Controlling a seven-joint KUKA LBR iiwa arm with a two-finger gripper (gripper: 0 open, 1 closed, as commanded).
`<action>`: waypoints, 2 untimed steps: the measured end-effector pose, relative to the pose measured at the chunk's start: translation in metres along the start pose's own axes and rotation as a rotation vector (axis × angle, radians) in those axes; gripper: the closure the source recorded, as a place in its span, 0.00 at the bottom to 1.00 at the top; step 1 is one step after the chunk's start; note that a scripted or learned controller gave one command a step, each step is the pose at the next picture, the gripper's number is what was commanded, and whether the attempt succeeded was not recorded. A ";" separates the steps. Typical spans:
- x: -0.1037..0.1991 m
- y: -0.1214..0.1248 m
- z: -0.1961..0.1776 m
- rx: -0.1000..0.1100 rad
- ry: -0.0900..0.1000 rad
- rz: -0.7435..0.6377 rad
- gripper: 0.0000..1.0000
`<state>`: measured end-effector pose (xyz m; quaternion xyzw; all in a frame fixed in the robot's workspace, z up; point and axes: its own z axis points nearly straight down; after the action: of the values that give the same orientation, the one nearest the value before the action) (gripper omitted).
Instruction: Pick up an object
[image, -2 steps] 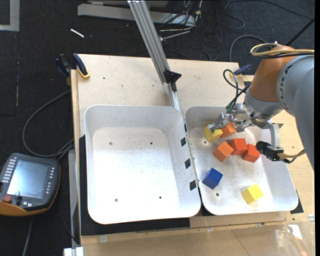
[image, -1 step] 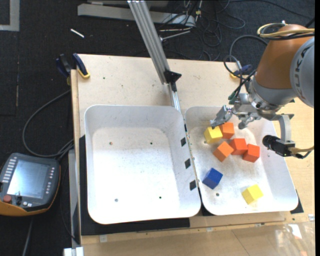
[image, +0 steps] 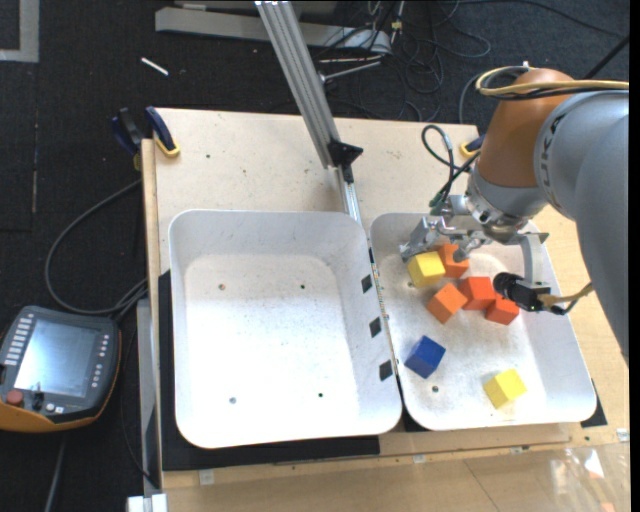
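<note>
The grey arm with its orange band was seen reaching in from the right, over the far part of the right bin. The gripper was lowered among a cluster of blocks at the far end of that bin. Whether it was open or closed could not be told, since the view from above was blocked by the wrist and its cabling.

Just below the gripper a yellow block was found, with a small orange block touching it on the right. An orange block lay nearer the camera, and beside it a red-orange block and a red block were packed close together. No block was seen lifted from the bin floor.

Apart from the cluster, a blue block was placed near the bin's left wall, and a second yellow block lay toward the near right corner.

The left bin was set side by side with the right one on the table. A metal rail was slanted down from the top toward the gap between the bins. A blue and yellow clamp was fixed at the table's far left corner, and a teach pendant lay on the floor to the left.
</note>
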<state>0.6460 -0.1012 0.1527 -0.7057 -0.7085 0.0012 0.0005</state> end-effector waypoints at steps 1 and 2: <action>-0.021 -0.037 0.061 0.004 0.001 0.007 0.00; -0.037 -0.072 0.058 0.001 0.002 0.007 0.00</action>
<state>0.5744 -0.1384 0.0952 -0.7080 -0.7062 0.0007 0.0016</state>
